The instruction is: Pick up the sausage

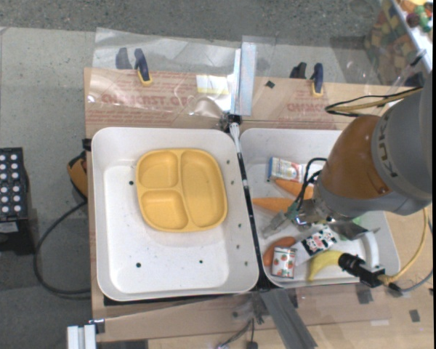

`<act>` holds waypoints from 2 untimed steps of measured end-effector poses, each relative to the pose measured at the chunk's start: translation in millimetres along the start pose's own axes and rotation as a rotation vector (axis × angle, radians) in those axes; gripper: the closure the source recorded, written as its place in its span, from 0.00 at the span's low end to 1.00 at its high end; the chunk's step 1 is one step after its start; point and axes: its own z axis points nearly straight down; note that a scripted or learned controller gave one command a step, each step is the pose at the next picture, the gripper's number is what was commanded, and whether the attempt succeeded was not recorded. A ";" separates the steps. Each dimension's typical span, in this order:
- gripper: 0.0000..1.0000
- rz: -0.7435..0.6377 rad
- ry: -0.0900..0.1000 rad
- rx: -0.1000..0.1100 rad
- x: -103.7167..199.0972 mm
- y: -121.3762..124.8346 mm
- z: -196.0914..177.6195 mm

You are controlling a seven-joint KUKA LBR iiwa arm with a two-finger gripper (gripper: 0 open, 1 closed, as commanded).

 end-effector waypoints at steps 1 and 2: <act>0.00 0.060 -0.006 -0.001 -31.2 144.3 -51.3; 0.00 -0.071 -0.010 -0.016 -54.3 127.5 -9.5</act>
